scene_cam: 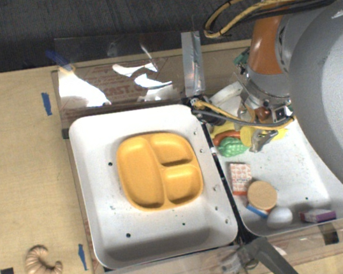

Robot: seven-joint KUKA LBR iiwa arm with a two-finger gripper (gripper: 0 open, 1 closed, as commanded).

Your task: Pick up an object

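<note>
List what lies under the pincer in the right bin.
Below the pincer in the right bin lie a green item and yellow pieces. The arm covers the bin's far right side, so anything there is hidden.

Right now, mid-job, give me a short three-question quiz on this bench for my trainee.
1. True or false: the yellow three-compartment plastic plate lies in the left white bin.
2. Which lies nearest the front wall of the right white bin? A) the green plastic toy B) the small purple block C) the red-and-white printed packet
3. Fill in: the tan curled croissant-shaped toy rests on the ____, outside both bins.

Key: 1 true; 2 B; 3 bench.
</note>
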